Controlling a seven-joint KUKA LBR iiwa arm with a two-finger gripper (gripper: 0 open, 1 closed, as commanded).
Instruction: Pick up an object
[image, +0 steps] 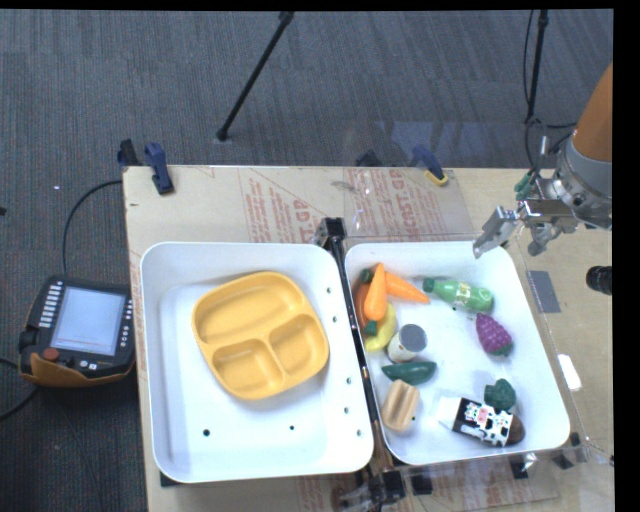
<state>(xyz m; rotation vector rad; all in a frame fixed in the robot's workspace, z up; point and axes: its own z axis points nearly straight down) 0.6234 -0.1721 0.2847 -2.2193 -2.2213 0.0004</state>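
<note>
hovering empty over the right bin's (545, 345) far corner, gripper (515, 228) fingers look open, next it needs to drop onto the green bottle (460, 293).

We see a tan board surface (250, 200) with faint red printing filling the middle of the frame. Two shallow white bins sit directly on it, side by side and touching along a dark seam: the left bin (165, 400) at lower centre-left, the right bin (540, 350) at lower right. Blue clamps (158, 168) grip the surface's upper-left edge, and another clamp (430, 165) grips its top edge right of centre.
</note>
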